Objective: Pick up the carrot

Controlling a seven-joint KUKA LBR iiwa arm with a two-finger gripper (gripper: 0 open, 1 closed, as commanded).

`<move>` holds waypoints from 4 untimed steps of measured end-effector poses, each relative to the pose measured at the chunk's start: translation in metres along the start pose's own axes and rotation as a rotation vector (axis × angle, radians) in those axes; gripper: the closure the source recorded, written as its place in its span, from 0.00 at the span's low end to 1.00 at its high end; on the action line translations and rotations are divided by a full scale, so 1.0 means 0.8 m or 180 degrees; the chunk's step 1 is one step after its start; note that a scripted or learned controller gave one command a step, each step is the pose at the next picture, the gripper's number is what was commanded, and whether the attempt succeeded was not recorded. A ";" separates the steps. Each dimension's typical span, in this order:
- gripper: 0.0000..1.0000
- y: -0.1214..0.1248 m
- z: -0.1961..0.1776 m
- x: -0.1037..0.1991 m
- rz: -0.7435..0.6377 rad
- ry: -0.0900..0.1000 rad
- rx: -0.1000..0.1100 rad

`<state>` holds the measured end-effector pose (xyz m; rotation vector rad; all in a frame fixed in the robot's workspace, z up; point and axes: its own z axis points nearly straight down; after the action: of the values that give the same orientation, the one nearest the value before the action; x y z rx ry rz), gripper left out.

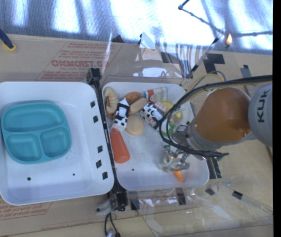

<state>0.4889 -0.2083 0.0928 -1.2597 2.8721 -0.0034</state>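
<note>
A: Spanning the scene is the tabletop (41, 58), brown with red print, and on it sit two white bins side by side. What is in the left bin (12, 181)?

B: A teal divided plate (35, 131) with three compartments, lying flat toward the bin's left half.

A: And the arm?

B: The grey arm (224, 117) with its orange band reaches in from the right and hangs over the right bin's (140, 177) near right corner.

A: What lies in that bin?

B: A red-orange bottle-shaped toy (119, 145) along the left wall. Behind it is a cluster: a cow-patterned carton (121, 114), a second black-and-white carton (151, 114), a tan round piece (135, 126) and a bagel-like ring (111, 100), all close together.

A: The claw (172, 163)?

B: It is low over the bin floor; whether it is wide or narrow cannot be told.

A: The carrot (179, 175)?

B: A small orange piece at the claw's tip, by the bin's front wall; whether they touch is unclear.
</note>
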 end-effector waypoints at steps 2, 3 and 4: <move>1.00 0.000 -0.013 -0.004 -0.0020 -0.0014 0.0014; 0.00 0.000 -0.013 -0.004 -0.0019 -0.0013 0.0011; 1.00 -0.001 -0.026 -0.008 -0.0039 -0.0032 0.0033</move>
<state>0.4938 -0.2040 0.1135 -1.2717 2.8522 -0.0118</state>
